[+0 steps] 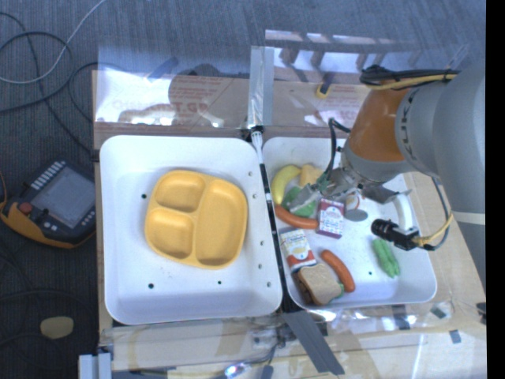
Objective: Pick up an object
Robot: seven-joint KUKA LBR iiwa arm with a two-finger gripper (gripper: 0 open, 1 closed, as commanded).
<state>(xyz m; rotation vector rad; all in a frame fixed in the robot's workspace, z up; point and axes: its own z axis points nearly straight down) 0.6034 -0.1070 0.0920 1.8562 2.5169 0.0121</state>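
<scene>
The right bin (418,290) holds several toy foods. A yellow banana (282,180) lies at its upper left beside a green leafy piece (302,202). Below them are an orange sausage (295,219), a dark red carton (331,218) and a white packet (297,249). A sandwich (318,285) and a red hot dog (339,269) sit near the front, with a green pea pod (386,257) to the right. My gripper (322,189) is low over the bin's upper left, right above the green piece and next to the carton.
The left bin (118,290) carries a yellow divided plate (195,218). A clear divider wall (258,93) rises behind the bins. The arm's grey body (446,133) covers the right bin's upper right. A pendant (55,204) lies on the floor to the left.
</scene>
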